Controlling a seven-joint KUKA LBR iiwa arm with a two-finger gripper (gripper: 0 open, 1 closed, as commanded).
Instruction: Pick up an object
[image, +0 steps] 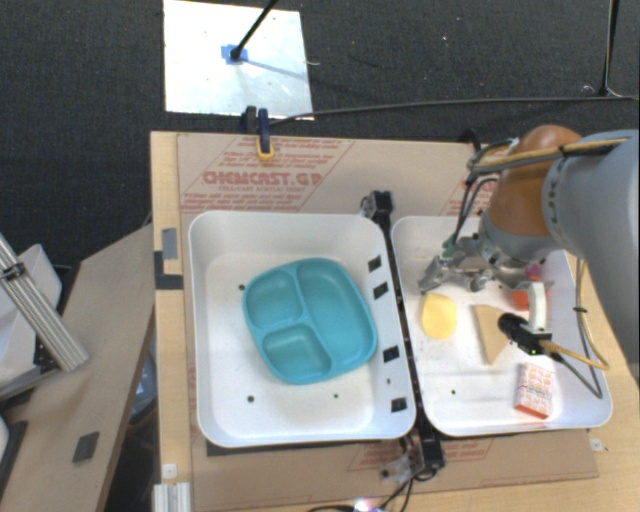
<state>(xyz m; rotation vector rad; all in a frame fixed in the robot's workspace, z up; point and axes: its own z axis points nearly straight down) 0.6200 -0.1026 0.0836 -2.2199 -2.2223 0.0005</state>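
1. We see the gripper (453, 277) low over the far part of the right bin (470, 405), just above a yellow lump (438, 315). We cannot tell whether it is spread or closed, and nothing shows gripped in it.
2. The yellow lump looks to us the likeliest thing to pick. It lies near the bin's left wall, and a tan wedge (488, 332) sits just beside it on the right.
3. The lump looks rounded and smooth, so we judge it may roll or squirt aside if the gripper closes off-centre.
4. With the wedge so close, a descent that drifts right could strike it, shove both pieces, or pinch the two together.
5. A descent that drifts left could catch the wall between the bins.
6. A small orange-red piece (520, 297) lies under the wrist, partly hidden, and we judge the arm could knock it in passing.
7. A red-and-white packet (535, 388) lies near the right bin's near corner, well apart from the gripper.
8. The left bin (230, 400) holds a teal divided plate (310, 318), away from the work and no obstacle. Both bins rest on the tabletop (330, 180).
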